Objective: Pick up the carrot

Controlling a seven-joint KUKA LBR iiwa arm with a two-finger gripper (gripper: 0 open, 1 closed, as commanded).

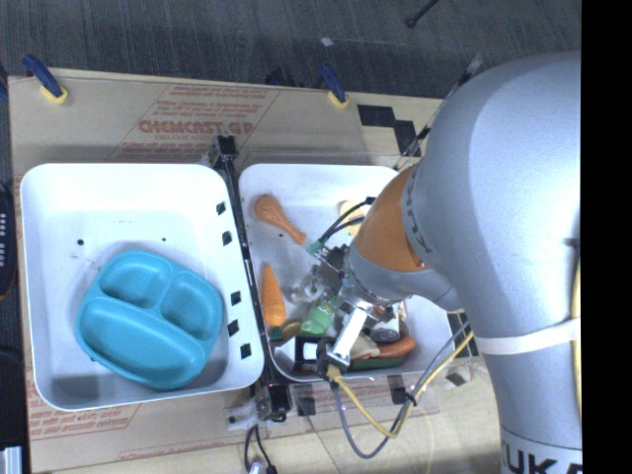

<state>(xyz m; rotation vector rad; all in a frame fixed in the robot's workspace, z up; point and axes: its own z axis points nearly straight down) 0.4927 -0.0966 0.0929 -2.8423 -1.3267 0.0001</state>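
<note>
Faintly, cardboard (pixel 118 117) beyond the carrot (pixel 273 300) reads "CHEMCAST GP".

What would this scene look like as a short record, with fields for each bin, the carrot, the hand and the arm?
left bin: holds a blue divided plate
right bin: holds the carrot, a drumstick-shaped toy and a green item
carrot: lies lengthwise beside the right bin's left wall, nothing gripping it
hand: over the middle of the right bin, just right of the carrot
arm: reaches in from the view's right, covering that bin's right part
</note>
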